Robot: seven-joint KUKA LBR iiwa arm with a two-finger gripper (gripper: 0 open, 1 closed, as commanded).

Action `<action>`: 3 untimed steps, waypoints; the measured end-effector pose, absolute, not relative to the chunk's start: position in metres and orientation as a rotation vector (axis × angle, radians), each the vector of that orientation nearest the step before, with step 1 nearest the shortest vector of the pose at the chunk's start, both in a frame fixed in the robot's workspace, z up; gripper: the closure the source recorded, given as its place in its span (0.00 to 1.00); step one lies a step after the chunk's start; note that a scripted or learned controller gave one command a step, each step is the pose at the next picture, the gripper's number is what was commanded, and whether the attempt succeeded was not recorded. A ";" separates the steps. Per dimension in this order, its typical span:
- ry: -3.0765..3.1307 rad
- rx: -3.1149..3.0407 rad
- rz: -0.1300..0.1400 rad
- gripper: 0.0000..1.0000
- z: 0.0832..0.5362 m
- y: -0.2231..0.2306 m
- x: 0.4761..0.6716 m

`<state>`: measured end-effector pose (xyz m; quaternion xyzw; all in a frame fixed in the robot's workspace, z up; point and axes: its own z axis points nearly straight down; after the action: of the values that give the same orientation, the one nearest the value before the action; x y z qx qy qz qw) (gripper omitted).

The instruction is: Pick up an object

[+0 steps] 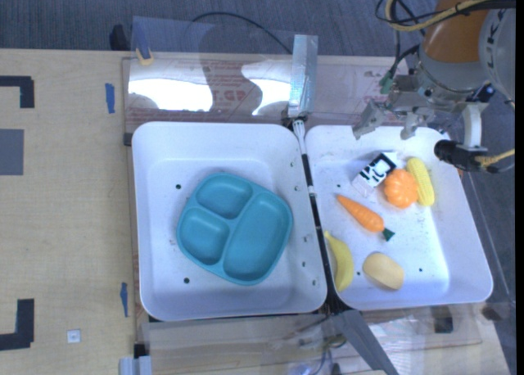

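Six toys lie in the right bin point(458, 279), and the gripper point(391, 124), fingers spread and grasping nothing, hangs at its far edge, so the nearest thing, the black-and-white block point(376, 170), lies just toward the bin's middle from it

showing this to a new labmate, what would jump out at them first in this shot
The blue divided plate would catch the eye first, sitting alone in the left bin. Next comes the cluster of toy food in the right bin: a carrot, an orange, corn, a banana and a potato. Above that bin's far edge hangs the gripper, open and holding nothing.
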<state>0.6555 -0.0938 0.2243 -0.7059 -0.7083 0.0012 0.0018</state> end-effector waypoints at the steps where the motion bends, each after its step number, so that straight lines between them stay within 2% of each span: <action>1: -2.467 -1.979 -0.016 0.00 0.118 -0.105 0.607; 2: -2.689 -1.631 -0.003 0.00 0.087 -0.097 0.555; 3: -2.701 -1.618 -0.003 0.00 0.187 -0.119 0.523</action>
<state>0.5231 -0.1189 0.1868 -0.5138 -0.8579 -0.0010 -0.0037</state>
